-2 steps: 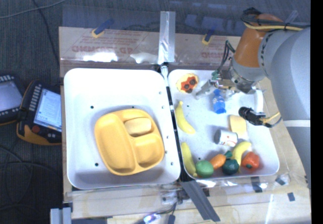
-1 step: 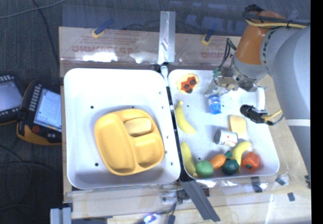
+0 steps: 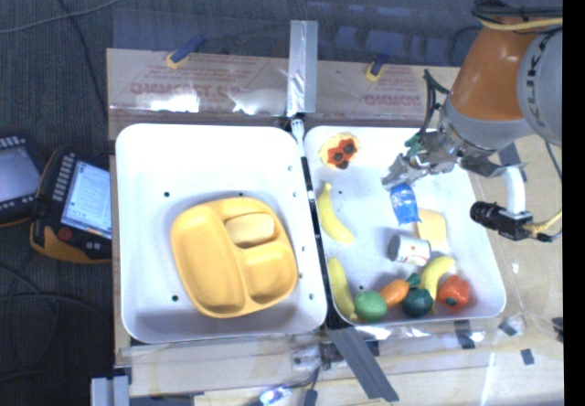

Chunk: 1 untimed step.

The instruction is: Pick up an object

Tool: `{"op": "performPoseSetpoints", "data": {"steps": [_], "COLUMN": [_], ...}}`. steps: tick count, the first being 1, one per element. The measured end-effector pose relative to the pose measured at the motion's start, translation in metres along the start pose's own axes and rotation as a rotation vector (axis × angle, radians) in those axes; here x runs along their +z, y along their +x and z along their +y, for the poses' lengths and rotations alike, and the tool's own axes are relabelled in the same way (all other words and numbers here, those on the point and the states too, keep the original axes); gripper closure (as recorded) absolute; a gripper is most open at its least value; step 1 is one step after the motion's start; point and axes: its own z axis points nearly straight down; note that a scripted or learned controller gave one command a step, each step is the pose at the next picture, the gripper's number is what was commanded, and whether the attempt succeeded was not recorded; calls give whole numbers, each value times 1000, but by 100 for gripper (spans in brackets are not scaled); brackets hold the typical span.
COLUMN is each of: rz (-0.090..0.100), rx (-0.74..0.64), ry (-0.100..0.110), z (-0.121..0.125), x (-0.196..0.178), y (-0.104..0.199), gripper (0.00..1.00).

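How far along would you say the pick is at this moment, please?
Done: the tool sits over the right bin, above a blue packet. In hand: nothing visibly lifted; whether it grips the packet cannot be told. Left: closing on an item and raising it; the banana, the can and the yellow tray in the left bin all lie in place.

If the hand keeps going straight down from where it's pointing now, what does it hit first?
Most likely the blue packet, which lies just below the hand in the right bin. Depth is hard to judge from this slanted view, so it could instead meet bare bin floor beside the packet.
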Motion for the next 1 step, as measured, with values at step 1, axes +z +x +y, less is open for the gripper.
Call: {"op": "performPoseSetpoints", "data": {"steps": [1], "rz": [4], "rx": [321], "ry": [3], "z": [-40], "x": [5], "y": [27], "gripper": [100]}}
